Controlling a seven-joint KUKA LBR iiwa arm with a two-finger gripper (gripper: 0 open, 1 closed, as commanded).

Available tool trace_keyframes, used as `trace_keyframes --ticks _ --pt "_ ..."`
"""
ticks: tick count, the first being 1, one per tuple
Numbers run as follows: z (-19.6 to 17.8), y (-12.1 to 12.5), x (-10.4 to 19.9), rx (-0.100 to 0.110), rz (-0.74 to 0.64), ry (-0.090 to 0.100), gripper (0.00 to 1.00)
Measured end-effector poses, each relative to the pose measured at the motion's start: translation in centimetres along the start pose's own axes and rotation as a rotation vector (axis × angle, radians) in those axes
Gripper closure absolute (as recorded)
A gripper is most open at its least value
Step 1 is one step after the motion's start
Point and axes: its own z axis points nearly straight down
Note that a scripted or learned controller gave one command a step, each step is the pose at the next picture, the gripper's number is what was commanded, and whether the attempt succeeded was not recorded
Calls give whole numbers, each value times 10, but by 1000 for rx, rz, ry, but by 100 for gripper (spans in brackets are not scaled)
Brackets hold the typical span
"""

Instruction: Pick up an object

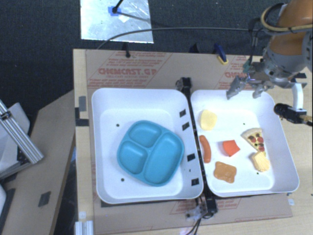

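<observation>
Approach step, judging by the pose. Grey two-finger gripper (246,88) above the far rim of the right shallow white bin (283,146), fingers spread, nothing between them. Nearest candidate: pale yellow rounded toy piece (208,119). Next: descend over it, then close.

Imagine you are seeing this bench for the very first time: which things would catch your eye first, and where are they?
The big blue divided plate stands out most, lying alone in the left white bin. Next come the small toy foods scattered in the right white bin: a pizza slice, an orange-red block and a sausage near the divider. Above that bin's far edge hangs the gripper, with the arm's orange band at the top right.
</observation>
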Motion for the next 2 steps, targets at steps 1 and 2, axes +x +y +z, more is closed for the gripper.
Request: trace_keyframes --ticks 1,2 --pt "-8 2 0 -12 -2 -1 0" --pt "53 7 -3 -9 0 -2 0"
